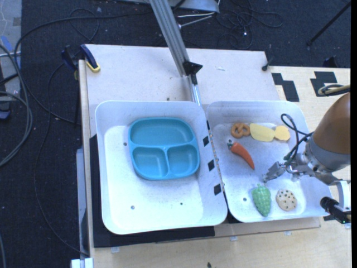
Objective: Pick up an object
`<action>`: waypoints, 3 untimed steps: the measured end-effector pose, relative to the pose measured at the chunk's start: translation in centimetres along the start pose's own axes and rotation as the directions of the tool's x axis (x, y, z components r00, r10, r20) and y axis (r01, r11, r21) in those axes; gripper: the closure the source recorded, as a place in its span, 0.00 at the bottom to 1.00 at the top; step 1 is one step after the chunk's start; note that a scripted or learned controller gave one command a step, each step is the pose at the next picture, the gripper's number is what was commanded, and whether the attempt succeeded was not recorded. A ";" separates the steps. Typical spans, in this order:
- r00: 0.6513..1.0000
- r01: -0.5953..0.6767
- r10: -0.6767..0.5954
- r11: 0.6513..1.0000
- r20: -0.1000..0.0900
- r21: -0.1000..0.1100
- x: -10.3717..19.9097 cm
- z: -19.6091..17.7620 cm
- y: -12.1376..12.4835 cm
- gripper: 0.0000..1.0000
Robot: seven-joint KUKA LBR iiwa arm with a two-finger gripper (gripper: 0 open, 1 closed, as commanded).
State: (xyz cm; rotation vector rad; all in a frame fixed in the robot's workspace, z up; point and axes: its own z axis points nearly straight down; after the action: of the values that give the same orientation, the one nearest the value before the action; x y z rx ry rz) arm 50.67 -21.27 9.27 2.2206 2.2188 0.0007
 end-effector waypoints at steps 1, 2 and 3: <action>1.000 0.000 0.000 1.000 0.004 -0.006 -0.1 -1.3 0.2 1.00; 1.000 0.000 0.000 1.000 0.000 -0.001 -0.6 -7.2 -0.4 1.00; 1.000 0.004 -0.004 1.000 0.001 -0.002 -0.1 -12.5 0.6 1.00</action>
State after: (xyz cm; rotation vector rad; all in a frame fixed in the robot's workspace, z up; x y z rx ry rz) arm 51.22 -21.39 21.76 2.2146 2.2215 0.0025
